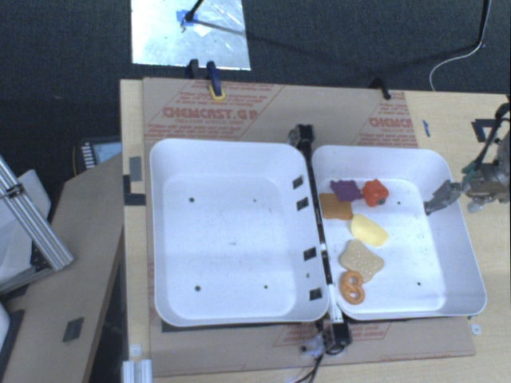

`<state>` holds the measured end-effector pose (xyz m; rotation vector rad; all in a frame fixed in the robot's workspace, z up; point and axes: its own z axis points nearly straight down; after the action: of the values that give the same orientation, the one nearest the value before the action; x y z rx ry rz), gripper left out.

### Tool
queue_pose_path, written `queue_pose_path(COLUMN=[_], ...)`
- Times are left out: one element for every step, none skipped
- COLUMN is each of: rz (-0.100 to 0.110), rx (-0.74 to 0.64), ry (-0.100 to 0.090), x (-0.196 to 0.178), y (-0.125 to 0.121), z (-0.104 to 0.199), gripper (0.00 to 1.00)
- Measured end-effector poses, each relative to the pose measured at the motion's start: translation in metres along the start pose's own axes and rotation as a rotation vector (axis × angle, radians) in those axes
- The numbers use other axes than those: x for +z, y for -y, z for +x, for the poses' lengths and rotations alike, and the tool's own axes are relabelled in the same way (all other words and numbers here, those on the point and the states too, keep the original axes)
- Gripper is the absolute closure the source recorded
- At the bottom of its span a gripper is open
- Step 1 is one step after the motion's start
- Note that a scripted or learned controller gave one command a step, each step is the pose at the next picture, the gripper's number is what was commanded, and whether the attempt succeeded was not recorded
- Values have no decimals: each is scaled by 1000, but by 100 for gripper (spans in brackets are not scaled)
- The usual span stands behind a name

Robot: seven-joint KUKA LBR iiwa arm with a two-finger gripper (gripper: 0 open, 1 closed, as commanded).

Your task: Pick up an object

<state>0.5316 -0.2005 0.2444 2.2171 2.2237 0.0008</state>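
Five small toy items lie in the right bin (447, 238), all gathered toward its left side near the divide between the two bins. At the top of the cluster a purple piece (346, 190) sits touching a red-orange piece (374, 191) to its right. Just below the purple one lies a flat orange-brown piece (336, 207) close to the bin's left wall. A pale yellow, rounded piece (369, 230) rests a little lower and to the right. Beneath it sits a beige, biscuit-like piece (361, 260), and touching its lower left edge is an orange pretzel-shaped piece (351, 287), the nearest to the bin's front wall. That makes one of each, five in all.

The pincer (437, 201) hangs over the right bin's right side, at the level of the upper pieces but well apart from them, with nothing seen between its fingers; whether they stand apart or together I cannot tell, as the tip is small and blurred. The arm (487, 182) enters from the right edge.

The left bin (231, 238) shows its bare white floor with a few dark dots. Both bins, two in count, sit side by side on a brown printed sheet (215, 112) atop the worktop (132, 118). Behind the worktop, a shiny silver square (190, 21) lies on the dark floor.
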Motion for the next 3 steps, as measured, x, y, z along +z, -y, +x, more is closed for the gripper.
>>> queue_pose_path(rz=[-17, -21, -7], rx=[-6, -2, -7], ry=[5, 6, 3], x=[-117, -292, -294], y=[-53, -4, -5], z=[17, 32, 32], gripper=[0, 0, 100])
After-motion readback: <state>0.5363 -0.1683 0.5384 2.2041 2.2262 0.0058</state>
